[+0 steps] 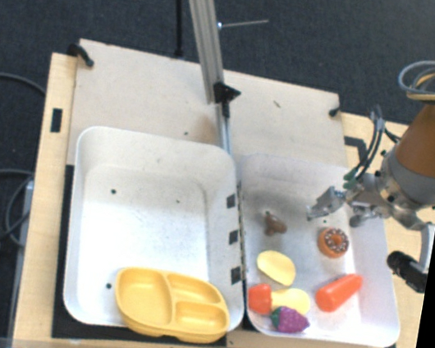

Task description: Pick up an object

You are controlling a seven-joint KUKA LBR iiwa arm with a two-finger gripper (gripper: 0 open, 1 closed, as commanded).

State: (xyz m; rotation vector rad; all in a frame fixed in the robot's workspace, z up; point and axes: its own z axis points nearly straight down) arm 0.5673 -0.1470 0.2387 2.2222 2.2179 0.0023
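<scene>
My gripper (341, 211) hangs over the back of the right bin (299, 183), its fingers spread open with nothing between them. Just below it lies a round orange doughnut-like toy (333, 242). To its left sits a small brown piece (274, 223). Nearer the front are an orange carrot (338, 291), a pale yellow slice (276, 267), a second yellow piece (293, 299), a red pepper (260, 298) and a purple grape bunch (289, 320).
The left bin (146, 198) holds a yellow divided tray (171, 304) at its front edge. A slanted metal post (209, 34) rises behind the bins. The arm's orange band (428, 139) is at the right.
</scene>
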